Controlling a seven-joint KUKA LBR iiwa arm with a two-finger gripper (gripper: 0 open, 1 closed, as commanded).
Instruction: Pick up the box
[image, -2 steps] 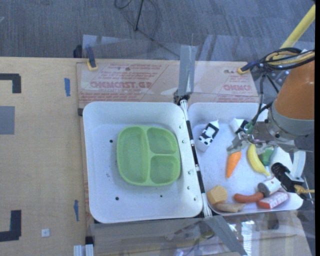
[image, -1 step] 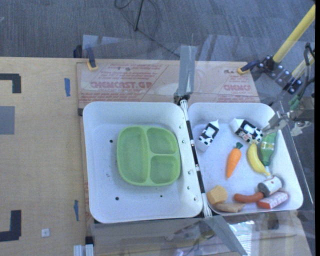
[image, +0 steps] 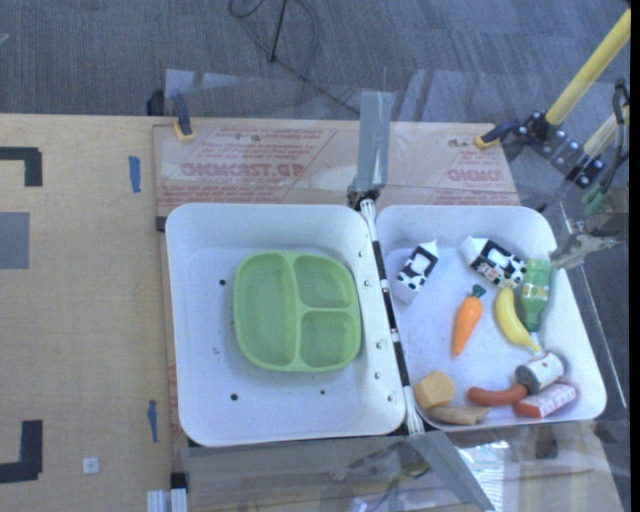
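Camera view: box (image: 546, 401) sits at right bin (image: 570, 262) front-right edge; tool (image: 578, 247) state can't tell.

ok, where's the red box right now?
In the camera view, the red box lies in the right bin, at its near right corner, right beside the small can and just right of the sausage.

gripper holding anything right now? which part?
Cannot be told. The gripper sits blurred at the right bin's far right edge; the red-and-white box lies in the bin's near corner, away from it.
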